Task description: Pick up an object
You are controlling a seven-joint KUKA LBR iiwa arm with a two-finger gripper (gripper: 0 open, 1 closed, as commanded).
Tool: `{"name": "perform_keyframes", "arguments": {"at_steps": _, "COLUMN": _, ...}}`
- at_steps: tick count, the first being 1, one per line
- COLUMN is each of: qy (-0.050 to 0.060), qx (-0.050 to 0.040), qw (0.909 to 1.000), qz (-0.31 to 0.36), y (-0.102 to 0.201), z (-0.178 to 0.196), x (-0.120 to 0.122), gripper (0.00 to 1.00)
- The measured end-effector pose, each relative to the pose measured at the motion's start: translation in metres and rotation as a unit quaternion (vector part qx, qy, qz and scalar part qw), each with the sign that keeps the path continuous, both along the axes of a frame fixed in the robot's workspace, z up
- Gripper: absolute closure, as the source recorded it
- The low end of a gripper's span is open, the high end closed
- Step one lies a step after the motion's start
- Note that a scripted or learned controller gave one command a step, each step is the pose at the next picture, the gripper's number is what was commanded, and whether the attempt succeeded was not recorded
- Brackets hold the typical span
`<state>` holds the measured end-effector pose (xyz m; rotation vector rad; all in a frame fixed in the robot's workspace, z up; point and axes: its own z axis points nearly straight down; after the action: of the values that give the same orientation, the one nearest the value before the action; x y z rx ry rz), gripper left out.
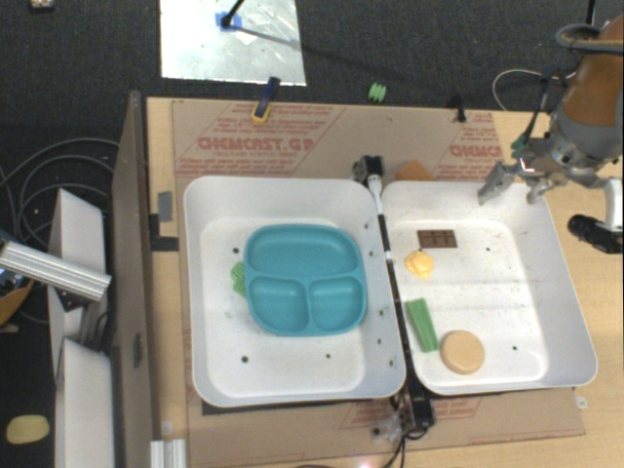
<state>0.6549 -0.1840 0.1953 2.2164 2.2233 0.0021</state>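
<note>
Here, the counter [292,130] is covered by a brown printed cardboard sheet and carries two shallow white bins side by side. The left bin [210,261] holds a large teal divided plate [304,279] with three compartments, lying flat near the bin's centre; a small green piece [237,279] peeks out from under the plate's left edge. The right bin [546,291] holds four smaller things, all apart from one another: a round tan disc [462,351] near the front, a green stick [422,324] lying at a slant just to the left of the disc, a yellow lump [419,264] farther back near the bin's left wall, and a dark brown chocolate bar [437,239] lying flat just behind the yellow lump. The arm [590,91] comes in at the upper right, its orange band above the wrist. Its end effector [512,185] hangs over the back right rim of the right bin, its two fingers spread apart with nothing between them, well apart from every item in that bin. A black clip [370,171] sits at the back where the two bins meet, and a blue and yellow clamp [264,103] grips the back edge of the cardboard. Beyond the counter a shiny metal sheet [231,27] lies on dark carpet.
</note>
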Motion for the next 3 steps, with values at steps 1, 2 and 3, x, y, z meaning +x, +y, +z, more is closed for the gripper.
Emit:
{"name": "perform_keyframes", "arguments": {"at_steps": 1, "qy": 0.005, "qx": 0.0026, "qw": 1.0000, "qz": 0.003, "y": 0.062, "z": -0.088, "x": -0.021, "gripper": 0.00}}
{"name": "perform_keyframes", "arguments": {"at_steps": 2, "qy": -0.001, "qx": 0.0002, "qw": 1.0000, "qz": 0.002, "y": 0.047, "z": -0.110, "x": 0.010, "gripper": 0.00}}
{"name": "perform_keyframes", "arguments": {"at_steps": 3, "qy": 0.002, "qx": 0.0008, "qw": 1.0000, "qz": 0.002, "y": 0.074, "z": -0.111, "x": -0.017, "gripper": 0.00}}
